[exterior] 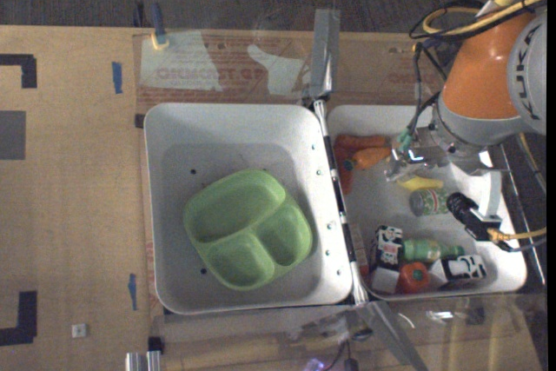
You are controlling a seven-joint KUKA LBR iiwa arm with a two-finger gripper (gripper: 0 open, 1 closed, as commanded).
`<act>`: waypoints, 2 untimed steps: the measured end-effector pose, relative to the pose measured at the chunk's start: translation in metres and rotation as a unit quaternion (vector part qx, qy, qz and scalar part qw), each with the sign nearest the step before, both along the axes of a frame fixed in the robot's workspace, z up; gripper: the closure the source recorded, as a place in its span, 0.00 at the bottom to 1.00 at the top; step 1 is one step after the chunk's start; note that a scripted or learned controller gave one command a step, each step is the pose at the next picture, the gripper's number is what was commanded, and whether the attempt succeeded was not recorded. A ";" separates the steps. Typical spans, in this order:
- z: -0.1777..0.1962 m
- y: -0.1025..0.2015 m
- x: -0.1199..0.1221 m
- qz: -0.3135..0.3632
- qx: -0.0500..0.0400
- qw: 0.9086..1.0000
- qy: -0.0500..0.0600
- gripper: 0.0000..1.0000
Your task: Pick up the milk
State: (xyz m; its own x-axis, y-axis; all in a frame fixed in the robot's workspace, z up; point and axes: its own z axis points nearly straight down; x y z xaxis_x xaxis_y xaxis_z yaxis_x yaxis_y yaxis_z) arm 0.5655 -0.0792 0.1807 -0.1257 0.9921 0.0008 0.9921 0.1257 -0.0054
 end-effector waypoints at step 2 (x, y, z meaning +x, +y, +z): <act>0.000 0.035 -0.087 0.308 0.003 0.951 0.001 1.00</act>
